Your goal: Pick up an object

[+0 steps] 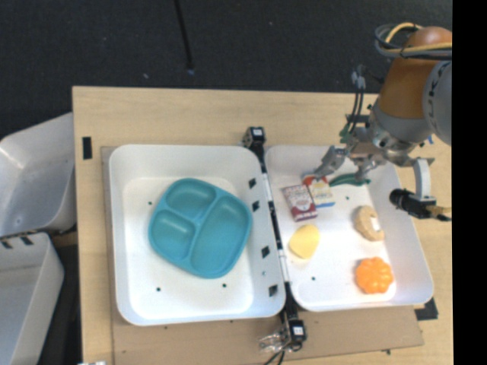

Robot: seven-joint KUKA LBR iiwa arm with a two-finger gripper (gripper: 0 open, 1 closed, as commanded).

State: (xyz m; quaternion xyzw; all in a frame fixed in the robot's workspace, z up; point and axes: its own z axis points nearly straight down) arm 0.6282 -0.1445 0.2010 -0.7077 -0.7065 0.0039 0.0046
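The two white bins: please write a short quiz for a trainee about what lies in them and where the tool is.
1. True or false: the blue divided plate lies in the left bin.
2. Which thing in the right bin is nearest the tool? A) orange fruit B) small red and white carton C) beige roll
3. Fill in: the yellow piece lies just below the ____.

Key: 1 true; 2 B; 3 carton.

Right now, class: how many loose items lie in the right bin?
4: a small carton at the upper left by the gripper, a yellow piece below it, a tan roll to the right, an orange fruit lowest.
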